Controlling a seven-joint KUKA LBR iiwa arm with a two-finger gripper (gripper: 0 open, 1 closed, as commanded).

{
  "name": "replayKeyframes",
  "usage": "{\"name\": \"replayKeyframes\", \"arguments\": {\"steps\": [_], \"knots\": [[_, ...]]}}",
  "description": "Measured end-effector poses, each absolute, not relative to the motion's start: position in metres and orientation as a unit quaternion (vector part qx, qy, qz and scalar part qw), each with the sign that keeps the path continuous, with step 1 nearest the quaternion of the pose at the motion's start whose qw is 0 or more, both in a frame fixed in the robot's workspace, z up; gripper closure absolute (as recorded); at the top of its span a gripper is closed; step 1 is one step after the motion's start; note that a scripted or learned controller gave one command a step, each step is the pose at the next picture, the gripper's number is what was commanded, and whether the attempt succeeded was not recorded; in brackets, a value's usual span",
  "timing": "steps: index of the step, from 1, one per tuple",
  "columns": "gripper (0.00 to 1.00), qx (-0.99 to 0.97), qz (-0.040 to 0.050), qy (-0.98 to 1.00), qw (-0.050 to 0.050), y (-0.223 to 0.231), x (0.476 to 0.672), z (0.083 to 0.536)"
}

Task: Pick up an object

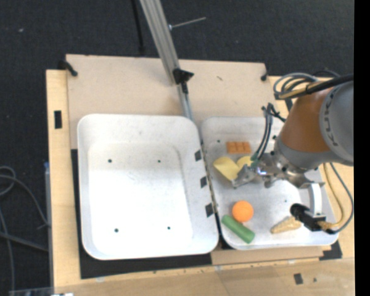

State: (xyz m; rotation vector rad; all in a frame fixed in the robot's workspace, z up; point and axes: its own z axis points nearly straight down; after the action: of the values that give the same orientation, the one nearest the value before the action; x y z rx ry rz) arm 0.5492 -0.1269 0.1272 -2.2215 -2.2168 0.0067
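Note:
My gripper [245,173] reaches into the right bin [277,239] from the right, its tip at the pale yellow object [225,166] in the bin's upper left part. An orange waffle-like block [238,147] lies just above it. An orange ball [242,211] sits below the gripper, with a green cylinder [238,229] at the bin's lower left. A tan cone-shaped piece [284,226] lies at the lower right.
The left bin [142,187] stands beside the right one, parted by a narrow gap with black clips. A metal pole [163,32] slants up from between the bins at the back. Cables [296,84] loop near the arm's orange band.

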Motion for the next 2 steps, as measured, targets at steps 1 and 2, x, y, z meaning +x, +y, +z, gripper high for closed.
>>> {"name": "replayKeyframes", "arguments": {"steps": [1, 2], "knots": [[0.0, -0.708, 0.0013, -0.706, 0.0, -0.128, 0.549, 0.099], [1.0, -0.711, -0.0014, -0.703, -0.002, -0.129, 0.551, 0.112]]}}
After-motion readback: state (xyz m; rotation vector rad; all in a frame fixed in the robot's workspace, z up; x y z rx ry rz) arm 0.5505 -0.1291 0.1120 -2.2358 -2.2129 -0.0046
